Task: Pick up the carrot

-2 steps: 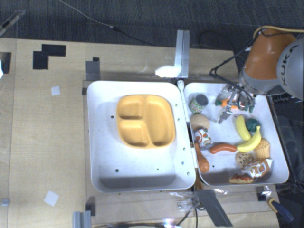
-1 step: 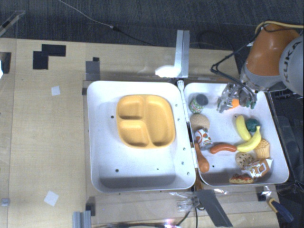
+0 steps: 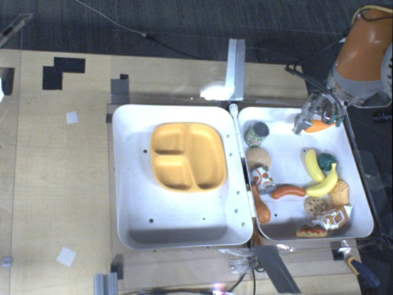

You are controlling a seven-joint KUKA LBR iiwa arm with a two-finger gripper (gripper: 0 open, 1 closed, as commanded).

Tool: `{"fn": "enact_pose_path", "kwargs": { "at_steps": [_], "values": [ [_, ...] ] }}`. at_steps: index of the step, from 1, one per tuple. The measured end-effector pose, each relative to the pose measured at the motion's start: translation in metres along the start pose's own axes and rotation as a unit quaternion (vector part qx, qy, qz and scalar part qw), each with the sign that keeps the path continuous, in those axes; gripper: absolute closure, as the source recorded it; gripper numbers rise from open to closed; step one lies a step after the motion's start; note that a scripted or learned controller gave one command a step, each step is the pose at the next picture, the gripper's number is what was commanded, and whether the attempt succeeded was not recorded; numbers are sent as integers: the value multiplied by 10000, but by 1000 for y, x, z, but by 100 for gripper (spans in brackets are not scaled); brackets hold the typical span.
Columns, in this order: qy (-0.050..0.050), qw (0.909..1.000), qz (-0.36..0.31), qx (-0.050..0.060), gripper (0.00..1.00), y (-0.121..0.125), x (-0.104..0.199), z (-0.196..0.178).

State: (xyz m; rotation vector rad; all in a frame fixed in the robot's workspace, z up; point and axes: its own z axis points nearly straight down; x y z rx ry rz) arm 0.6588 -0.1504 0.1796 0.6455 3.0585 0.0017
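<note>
On the table, the right bin holds our target: the carrot lies in its far right corner, against the gripper. We cannot tell the gripper's opening or grip. We should centre over the carrot, clear of the bin wall, before lifting.

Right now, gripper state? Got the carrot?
Two-finger gripper: at the right bin's top right corner, against the small orange carrot; whether it is open, closed or gripping cannot be told.
</note>
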Motion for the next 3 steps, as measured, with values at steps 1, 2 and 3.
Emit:
{"fn": "enact_pose_path", "kwargs": {
  "at_steps": [1, 2, 3],
  "values": [
    [62, 9992, 394, 23, 100, -51, 44, 80],
    [-7, 9837, 1796, -2, 100, -10, 30, -76],
    [60, 9805, 1962, 33, 100, -16, 30, -9]
  ]
}}
